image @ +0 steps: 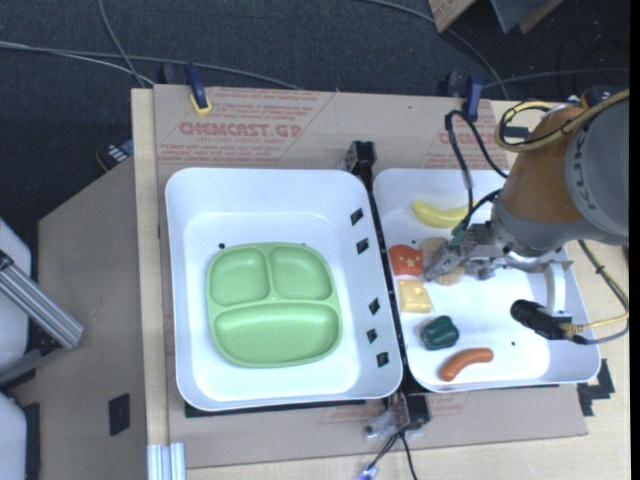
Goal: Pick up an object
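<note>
Your tool [447, 260] sits low in the right bin [520, 368], w/ a pale tan chunk [433, 247] touching its tips; can't tell if it's gripped or how the tips are set. Just left: a red-orange tomato-like piece [405, 259]; below that, a yellow cheese-like block [414, 294]. Banana [440, 211], smooth and curved, lies above the tool. Dark green pepper [438, 332] and glossy orange sausage [466, 362] sit nearer the front. Left bin [190, 228] holds a matte green 3-compartment plate [273, 303].

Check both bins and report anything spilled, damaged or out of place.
Nothing stands out. The green tray lies flat in the left bin; the banana, tomato, cheese, pepper and sausage lie loose in the right bin.
</note>
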`<state>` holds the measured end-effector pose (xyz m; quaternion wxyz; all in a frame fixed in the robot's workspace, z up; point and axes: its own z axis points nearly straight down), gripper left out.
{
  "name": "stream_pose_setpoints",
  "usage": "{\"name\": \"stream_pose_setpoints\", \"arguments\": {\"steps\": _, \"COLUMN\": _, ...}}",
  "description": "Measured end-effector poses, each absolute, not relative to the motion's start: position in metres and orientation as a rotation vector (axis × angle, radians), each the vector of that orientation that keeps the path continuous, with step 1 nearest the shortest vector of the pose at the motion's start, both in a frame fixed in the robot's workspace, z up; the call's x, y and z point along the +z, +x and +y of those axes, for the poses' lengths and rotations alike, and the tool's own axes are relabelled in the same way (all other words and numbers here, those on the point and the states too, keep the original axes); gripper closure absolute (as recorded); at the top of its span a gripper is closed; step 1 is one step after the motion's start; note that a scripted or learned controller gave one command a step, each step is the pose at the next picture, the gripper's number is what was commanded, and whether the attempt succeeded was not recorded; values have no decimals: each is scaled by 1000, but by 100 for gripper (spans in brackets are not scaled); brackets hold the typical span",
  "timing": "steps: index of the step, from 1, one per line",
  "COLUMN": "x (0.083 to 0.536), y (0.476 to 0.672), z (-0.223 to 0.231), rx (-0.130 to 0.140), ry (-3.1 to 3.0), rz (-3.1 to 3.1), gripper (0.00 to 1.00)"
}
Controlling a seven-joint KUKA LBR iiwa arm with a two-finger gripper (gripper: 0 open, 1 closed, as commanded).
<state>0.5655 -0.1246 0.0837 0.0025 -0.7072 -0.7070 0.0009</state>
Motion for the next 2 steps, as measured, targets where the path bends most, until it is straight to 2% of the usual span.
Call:
{"name": "stream_pose_setpoints", "arguments": {"steps": 1, "x": 96, "y": 566, "z": -125, "rx": -1, "ry": -2221, "rz": -2219, "gripper": 100}}
{"name": "stream_pose_setpoints", "arguments": {"steps": 2, "x": 159, "y": 571, "z": -130, "rx": -6, "ry": -2225, "rz": -2226, "gripper": 100}}
